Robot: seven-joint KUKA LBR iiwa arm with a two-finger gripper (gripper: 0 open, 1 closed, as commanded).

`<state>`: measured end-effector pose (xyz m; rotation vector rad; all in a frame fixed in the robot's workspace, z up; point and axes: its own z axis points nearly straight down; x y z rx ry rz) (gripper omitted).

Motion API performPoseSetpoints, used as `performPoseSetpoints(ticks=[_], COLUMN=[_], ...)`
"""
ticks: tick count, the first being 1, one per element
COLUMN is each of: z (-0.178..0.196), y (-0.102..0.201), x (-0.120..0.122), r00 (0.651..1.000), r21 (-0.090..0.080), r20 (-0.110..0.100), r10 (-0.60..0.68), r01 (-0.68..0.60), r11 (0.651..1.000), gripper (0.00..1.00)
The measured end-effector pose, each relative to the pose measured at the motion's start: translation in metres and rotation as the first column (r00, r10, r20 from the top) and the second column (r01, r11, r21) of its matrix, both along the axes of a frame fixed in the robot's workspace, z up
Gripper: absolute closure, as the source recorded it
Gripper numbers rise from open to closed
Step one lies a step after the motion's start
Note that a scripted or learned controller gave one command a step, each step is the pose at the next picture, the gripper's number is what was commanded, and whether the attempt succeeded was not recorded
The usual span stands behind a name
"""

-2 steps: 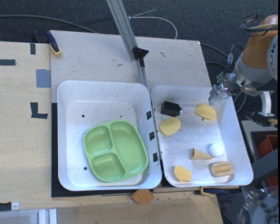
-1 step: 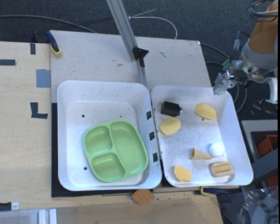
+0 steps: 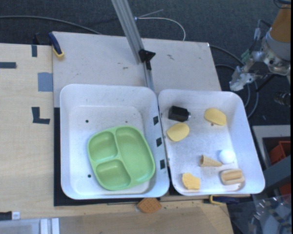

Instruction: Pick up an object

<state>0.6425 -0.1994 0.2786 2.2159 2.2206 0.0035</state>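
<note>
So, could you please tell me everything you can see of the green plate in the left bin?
The green plate is light green, looks like smooth plastic, and has rounded corners and three compartments: two smaller ones on its left side and one long one on its right. It lies flat and face up, turned slightly askew, on the floor of the left bin, toward the near right corner. Nothing lies in it.

In the right bin you have seven small things lying apart: a black block [image 3: 178, 113] at the far left, a yellow lump [image 3: 215, 116] to its right, another yellow lump [image 3: 177, 131] just nearer, a tan cone [image 3: 210, 161] beside a white ball [image 3: 227, 156], a yellow piece [image 3: 191, 181] and a tan roll [image 3: 232, 176] nearest.
</note>
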Motion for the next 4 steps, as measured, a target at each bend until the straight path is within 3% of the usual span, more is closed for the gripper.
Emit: performPoseSetpoints(ticks=[2, 4], z=[-0.027, -0.025], y=[0.094, 0.185], x=[-0.025, -0.065], r00=[1.000, 1.000], r21=[0.003, 0.003], r20=[-0.008, -0.008], r10=[0.003, 0.004], r01=[-0.003, -0.004], r11=[1.000, 1.000], gripper=[1.00, 1.00])
